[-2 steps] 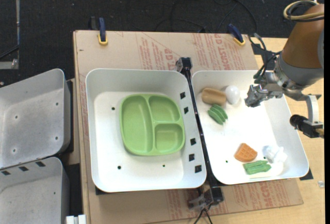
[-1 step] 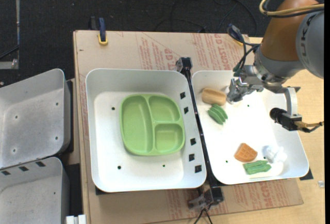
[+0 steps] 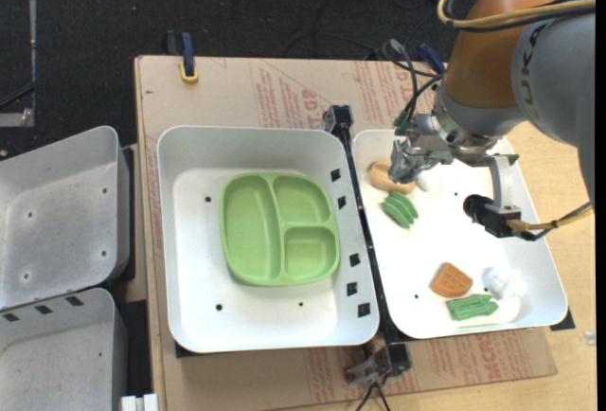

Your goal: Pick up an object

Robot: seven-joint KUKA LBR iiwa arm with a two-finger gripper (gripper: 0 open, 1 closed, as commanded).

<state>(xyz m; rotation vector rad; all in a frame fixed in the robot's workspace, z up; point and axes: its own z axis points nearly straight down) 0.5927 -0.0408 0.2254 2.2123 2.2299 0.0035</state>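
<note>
The gripper is hanging over the tan toy at ten o'clock in the right bin; whether it is parted or closed cannot be told. The toy is looking light, smooth and stiff, so pinching across its narrow middle seems best

High slanted view over both bins

The bench bears two white bins side by side.
</note>
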